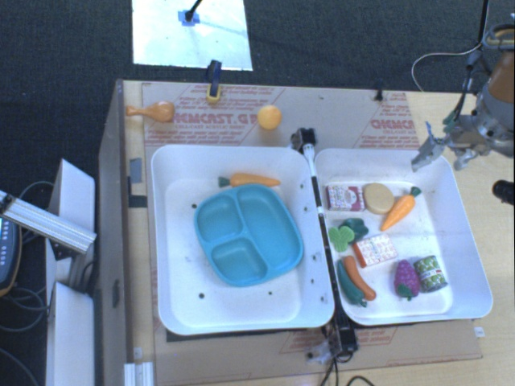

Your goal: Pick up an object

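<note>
My gripper [444,154] hovers over the far right corner of the right bin [471,248], open, its two fingers spread with nothing between them. Toy foods lie in that bin, below and left of it. A carrot [398,209] is the closest, with a beige round piece [378,198] and a red-and-white carton [344,197] to its left. Nearer the front are a green broccoli [348,233], a red-and-white box [375,251], an orange sausage [360,278], purple grapes [405,280] and a green can [430,273].
The left bin [181,296] holds a blue divided plate [248,233] and a second carrot [249,180]. On the bench behind the bins lie an orange ball [269,117] and a toy drumstick [153,112]. A black clamp [304,139] sits where the bins meet.
</note>
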Robot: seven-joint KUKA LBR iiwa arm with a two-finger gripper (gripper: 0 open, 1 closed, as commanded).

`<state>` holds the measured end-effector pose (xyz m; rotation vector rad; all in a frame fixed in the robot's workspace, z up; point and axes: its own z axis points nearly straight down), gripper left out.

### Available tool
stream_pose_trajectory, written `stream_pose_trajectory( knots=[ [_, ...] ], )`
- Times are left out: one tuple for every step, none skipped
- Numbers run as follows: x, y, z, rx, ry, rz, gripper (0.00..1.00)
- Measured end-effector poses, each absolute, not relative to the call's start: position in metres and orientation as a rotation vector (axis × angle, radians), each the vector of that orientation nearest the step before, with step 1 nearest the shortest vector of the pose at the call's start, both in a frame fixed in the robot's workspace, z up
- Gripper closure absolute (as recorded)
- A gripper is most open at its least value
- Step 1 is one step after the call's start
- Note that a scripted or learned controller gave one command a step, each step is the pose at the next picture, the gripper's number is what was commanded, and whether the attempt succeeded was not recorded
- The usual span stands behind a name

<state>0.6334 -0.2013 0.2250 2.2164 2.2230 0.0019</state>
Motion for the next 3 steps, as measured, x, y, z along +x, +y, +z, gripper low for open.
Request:
stream_pose_trajectory(
  knots=[
    [0.611,-0.207,0.091,2.219,2.222,0.0,0.0],
    [0.595,-0.151,0.084,2.216,2.226,0.002,0.0],
    [0.595,-0.152,0.095,2.214,2.224,0.003,1.0]
  ],
)
